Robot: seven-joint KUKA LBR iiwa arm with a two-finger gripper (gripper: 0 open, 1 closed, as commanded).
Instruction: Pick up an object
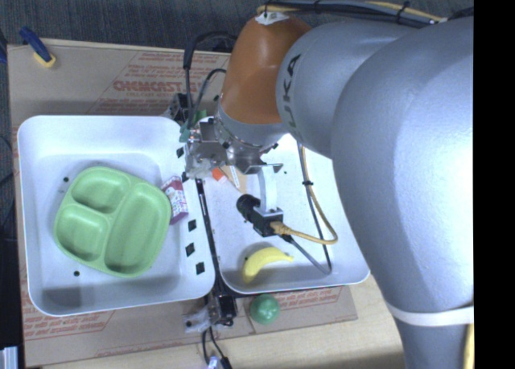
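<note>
Resting in the left bin (32, 198), a green 3-section plate (113, 219) lies beside a small maroon packet (175, 198). Farther right, the hand (211, 154) hangs over the bins' shared edge; its grip cannot be told. A banana (264, 261) lies near the right bin's (342, 267) near edge, and a green ball (264, 309) sits on the tabletop (105, 78).

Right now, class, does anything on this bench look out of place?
Yes. A green ball sits on the bench outside both bins, just below the right bin, while the banana lies inside that bin. Nothing looks spilled or broken.
</note>
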